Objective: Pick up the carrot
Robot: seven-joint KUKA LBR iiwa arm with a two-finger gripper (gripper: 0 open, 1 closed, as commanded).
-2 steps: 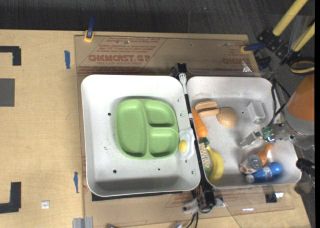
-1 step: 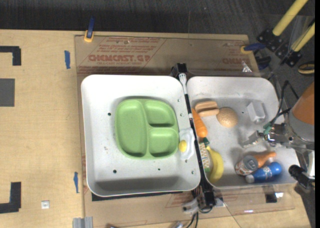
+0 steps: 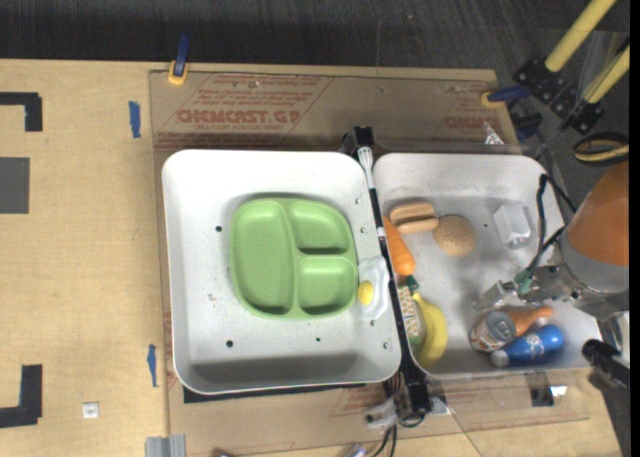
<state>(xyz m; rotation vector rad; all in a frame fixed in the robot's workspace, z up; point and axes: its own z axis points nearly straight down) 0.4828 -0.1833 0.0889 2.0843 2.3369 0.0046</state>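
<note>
The carrot (image 3: pixel 401 254) is a short orange piece lying along the left wall of the right bin (image 3: pixel 520 170), just below a hot dog bun (image 3: pixel 412 213). My gripper (image 3: pixel 516 288) hangs low over the right side of that bin, well to the right of the carrot and apart from it. It sits just above a can (image 3: pixel 492 331) and a small orange item (image 3: pixel 531 320). The arm's orange band (image 3: pixel 606 225) reaches in from the right edge.
In the right bin lie a tan round item (image 3: pixel 455 236), a banana (image 3: pixel 433 331), a blue bottle (image 3: pixel 532 346) and a clear cup (image 3: pixel 513 224). The left bin (image 3: pixel 190 245) holds a green divided plate (image 3: pixel 293 256) with a small yellow piece (image 3: pixel 366 293) beside it.
</note>
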